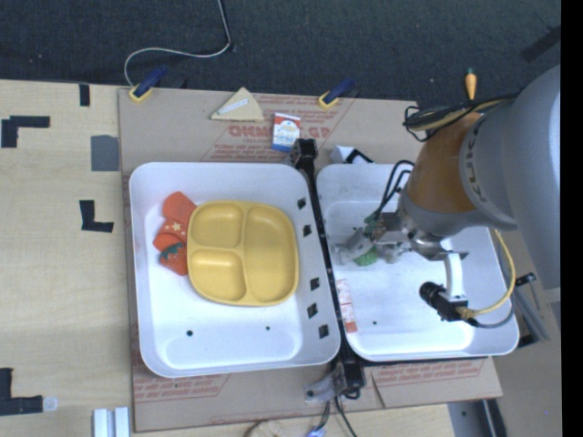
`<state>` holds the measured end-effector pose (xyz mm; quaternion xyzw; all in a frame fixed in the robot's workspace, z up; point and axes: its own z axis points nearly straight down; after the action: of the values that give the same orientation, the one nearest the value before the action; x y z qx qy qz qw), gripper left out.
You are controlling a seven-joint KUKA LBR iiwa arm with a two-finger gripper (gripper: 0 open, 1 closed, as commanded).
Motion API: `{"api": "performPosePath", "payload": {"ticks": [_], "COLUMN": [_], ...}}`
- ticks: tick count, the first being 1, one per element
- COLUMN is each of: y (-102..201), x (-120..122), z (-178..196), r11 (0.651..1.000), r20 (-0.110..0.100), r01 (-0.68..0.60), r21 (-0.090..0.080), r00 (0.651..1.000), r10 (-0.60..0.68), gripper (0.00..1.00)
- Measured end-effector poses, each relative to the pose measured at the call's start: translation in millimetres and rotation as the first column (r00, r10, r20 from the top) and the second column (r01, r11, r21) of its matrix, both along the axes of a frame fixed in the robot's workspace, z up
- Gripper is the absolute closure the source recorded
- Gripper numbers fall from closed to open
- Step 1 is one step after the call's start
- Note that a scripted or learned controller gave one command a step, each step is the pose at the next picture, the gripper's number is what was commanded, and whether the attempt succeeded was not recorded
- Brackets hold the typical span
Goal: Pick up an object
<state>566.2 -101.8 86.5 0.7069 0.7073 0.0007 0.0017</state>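
Note:
My gripper reaches down into the right bin, near its left middle. A small green object lies on the bin floor right under the fingertips; whether it is between them I cannot tell. In the left bin lies a yellow divided plate. An orange-red object with a dark green bit sits partly tucked beside the plate's left edge.
A black divider runs between the two bins. A small red-and-white box and a tan wedge lie on the cardboard behind the bins. Cables and a black connector hang from the arm over the right bin.

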Motion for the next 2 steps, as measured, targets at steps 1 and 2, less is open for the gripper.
{"api": "performPosePath", "payload": {"ticks": [1,2], "y": [-0.2,-0.2], "x": [1.1,0.3], "z": [10.8,9.5], "r11": [1.000,1.000], "r20": [0.002,0.000], "r01": [0.000,0.000], "r21": [-0.001,0.000], "r00": [1.000,1.000], "r10": [0.000,0.000], "gripper": [1.00,0.00]}}
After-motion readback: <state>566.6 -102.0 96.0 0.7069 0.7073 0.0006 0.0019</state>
